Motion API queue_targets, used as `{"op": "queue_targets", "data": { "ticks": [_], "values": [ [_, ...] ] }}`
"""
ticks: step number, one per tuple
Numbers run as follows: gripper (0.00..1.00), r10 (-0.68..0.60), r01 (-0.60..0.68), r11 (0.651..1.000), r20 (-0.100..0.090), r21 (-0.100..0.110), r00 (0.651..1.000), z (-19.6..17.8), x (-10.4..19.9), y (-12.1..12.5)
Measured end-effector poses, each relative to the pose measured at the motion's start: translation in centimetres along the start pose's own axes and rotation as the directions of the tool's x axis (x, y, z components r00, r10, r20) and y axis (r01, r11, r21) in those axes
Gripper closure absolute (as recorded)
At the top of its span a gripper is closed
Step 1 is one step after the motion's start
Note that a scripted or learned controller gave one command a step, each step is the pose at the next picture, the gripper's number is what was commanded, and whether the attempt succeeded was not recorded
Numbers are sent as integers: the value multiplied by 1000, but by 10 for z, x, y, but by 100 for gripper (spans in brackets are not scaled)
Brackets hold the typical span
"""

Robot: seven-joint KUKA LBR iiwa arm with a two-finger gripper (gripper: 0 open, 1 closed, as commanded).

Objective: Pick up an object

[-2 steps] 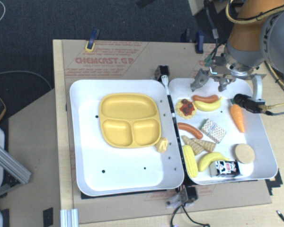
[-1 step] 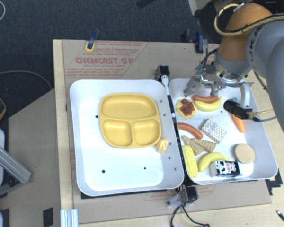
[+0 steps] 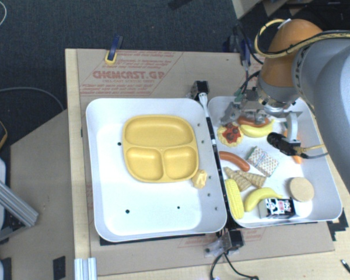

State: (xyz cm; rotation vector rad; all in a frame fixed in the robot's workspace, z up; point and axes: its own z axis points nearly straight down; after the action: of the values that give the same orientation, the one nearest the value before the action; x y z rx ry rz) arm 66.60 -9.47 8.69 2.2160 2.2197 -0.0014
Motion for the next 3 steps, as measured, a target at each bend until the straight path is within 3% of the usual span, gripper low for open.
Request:
{"op": "queue_targets", "data": {
  "ticks": [1, 2, 3],
  "values": [
    [100, 0, 0, 1000, 3, -14, 1000, -17, -1, 4],
    [100, 3, -3, 1000, -3, -2, 1000, -71, -2, -5],
    [100, 0, 0, 1000, -3, -6, 1000, -134, 3, -7]
  ]
}}
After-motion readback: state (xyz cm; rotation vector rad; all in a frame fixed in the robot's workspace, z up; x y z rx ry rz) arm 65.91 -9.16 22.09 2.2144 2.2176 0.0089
